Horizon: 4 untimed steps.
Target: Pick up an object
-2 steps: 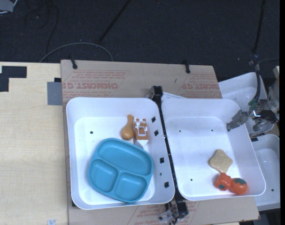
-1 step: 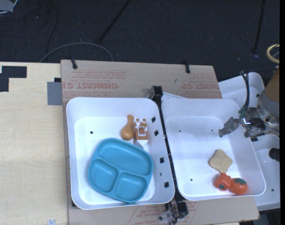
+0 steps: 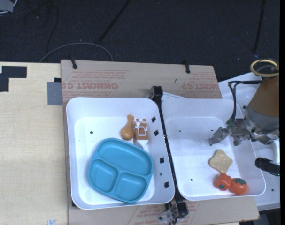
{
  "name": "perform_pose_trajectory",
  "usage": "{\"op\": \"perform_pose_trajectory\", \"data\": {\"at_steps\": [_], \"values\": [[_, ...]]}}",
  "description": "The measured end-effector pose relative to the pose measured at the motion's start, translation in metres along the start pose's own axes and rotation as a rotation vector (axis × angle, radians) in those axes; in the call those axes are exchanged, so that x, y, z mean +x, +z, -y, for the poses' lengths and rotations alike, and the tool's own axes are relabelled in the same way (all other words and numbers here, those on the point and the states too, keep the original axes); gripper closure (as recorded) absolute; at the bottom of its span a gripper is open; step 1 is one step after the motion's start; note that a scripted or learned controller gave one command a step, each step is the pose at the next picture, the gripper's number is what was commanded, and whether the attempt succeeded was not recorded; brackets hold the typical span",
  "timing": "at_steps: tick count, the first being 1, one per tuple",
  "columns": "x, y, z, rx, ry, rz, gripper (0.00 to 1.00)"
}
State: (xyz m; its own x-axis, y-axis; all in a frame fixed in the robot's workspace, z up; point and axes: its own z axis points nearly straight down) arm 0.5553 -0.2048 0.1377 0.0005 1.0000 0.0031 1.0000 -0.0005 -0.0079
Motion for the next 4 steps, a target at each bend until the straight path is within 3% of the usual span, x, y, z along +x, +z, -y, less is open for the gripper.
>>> {"op": "perform_pose_trajectory", "data": {"at_steps": [1,2,4], "values": [[0.001,0.053,0.0,-0.005,0.001,0.002,0.0],[0.0,0.04,-0.001,-0.008,0.004,0.003,1.0],[0.003,-0.048,0.002,-0.009,-0.002,0.003,1.0]]}}
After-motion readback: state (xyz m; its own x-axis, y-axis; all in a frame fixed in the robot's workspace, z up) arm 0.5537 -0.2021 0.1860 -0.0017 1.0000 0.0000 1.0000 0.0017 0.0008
